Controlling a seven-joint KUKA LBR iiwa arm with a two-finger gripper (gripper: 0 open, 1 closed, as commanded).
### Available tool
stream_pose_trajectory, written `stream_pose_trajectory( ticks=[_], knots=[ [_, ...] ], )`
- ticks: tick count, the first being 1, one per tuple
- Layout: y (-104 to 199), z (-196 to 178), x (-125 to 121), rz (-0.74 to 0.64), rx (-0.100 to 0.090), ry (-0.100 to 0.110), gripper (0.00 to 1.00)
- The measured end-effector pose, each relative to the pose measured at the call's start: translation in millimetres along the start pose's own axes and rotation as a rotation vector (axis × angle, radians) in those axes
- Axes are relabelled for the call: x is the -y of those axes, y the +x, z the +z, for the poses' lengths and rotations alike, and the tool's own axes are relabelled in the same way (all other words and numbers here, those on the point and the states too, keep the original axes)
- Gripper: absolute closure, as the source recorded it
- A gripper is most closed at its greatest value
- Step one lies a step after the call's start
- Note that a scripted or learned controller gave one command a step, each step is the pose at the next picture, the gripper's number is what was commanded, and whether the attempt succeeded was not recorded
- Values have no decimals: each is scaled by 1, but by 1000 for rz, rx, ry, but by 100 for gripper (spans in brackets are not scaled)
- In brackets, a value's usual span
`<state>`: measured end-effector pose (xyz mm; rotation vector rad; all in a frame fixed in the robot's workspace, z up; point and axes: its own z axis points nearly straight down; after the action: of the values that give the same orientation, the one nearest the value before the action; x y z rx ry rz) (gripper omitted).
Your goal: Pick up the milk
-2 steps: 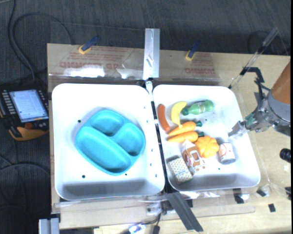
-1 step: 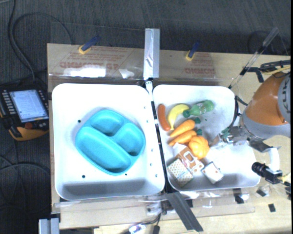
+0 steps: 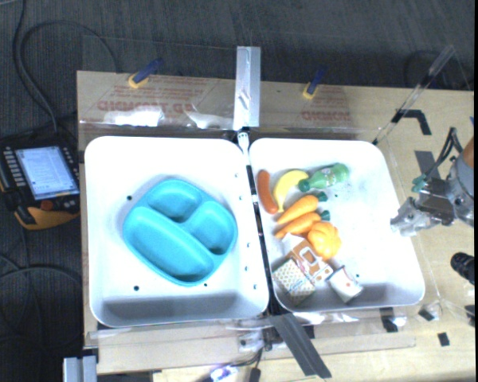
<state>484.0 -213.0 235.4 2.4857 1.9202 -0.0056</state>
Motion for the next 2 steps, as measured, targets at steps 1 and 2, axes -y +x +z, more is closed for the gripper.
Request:
stream_pose_trajectory(
  ticks=[1, 2],
  knots=[
    [34, -125, -22, 202, 1, -1, 100],
    [135, -113, 35, 581, 1, 2, 100]
  ],
)
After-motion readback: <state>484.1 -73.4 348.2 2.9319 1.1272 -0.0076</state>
